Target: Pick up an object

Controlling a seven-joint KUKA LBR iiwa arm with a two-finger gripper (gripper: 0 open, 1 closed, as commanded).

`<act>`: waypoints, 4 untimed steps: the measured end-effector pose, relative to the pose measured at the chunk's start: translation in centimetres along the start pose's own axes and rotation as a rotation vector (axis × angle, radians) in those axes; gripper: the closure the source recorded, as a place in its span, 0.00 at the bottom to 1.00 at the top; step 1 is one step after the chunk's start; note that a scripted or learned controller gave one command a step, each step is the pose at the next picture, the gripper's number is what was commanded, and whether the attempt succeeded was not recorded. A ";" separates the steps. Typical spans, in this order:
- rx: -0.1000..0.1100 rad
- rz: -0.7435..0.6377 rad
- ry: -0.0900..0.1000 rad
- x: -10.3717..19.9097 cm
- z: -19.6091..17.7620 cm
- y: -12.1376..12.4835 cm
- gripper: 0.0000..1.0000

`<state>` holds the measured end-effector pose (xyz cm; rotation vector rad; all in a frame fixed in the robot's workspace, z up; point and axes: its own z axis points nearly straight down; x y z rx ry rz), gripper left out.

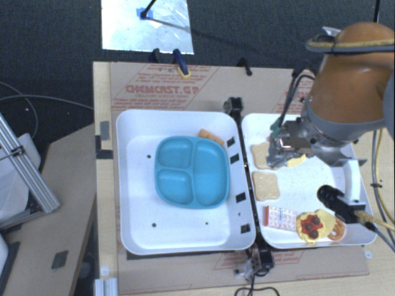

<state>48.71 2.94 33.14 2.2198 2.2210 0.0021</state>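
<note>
Gripper is seen low over the toast; its state cannot be told. Toast looks light, flat, stiff; best pinched by its edges.

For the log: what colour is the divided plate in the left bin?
Light blue; the divided plate shows clearly in the camera view.

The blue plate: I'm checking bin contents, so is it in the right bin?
No, the blue plate lies in the left bin, with the toast slices in the right bin.

Blue divided plate looks smooth matt plastic; white bins glossy plastic; table printed brown cardboard, matt.
</note>
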 end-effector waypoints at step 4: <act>0.014 0.002 -0.004 9.2 22.2 3.2 1.00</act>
